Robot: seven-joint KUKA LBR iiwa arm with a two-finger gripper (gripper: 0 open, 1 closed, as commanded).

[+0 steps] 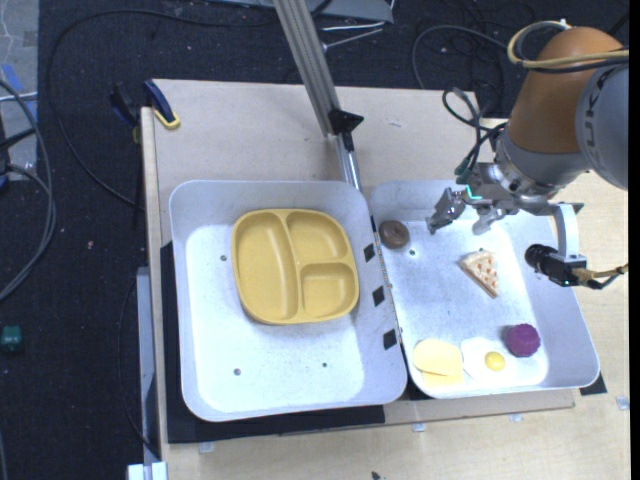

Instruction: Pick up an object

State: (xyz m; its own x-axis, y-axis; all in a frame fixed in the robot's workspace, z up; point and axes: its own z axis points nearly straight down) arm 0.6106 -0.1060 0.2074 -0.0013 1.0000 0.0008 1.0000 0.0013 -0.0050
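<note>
Because my gripper (465,211) hangs spread wide and holding nothing between brown disc (394,233) and pizza slice (482,271), I fear it closes on air.

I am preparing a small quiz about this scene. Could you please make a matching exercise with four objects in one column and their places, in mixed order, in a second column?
Objects:
1. yellow divided tray
2. brown round piece
3. purple piece
4. pizza-like wedge

Places:
A. right bin, top left corner
B. left bin, middle
C. right bin, below the gripper
D. right bin, lower right, beside the fried egg

Pairs: 1-B, 2-A, 3-D, 4-C
</note>
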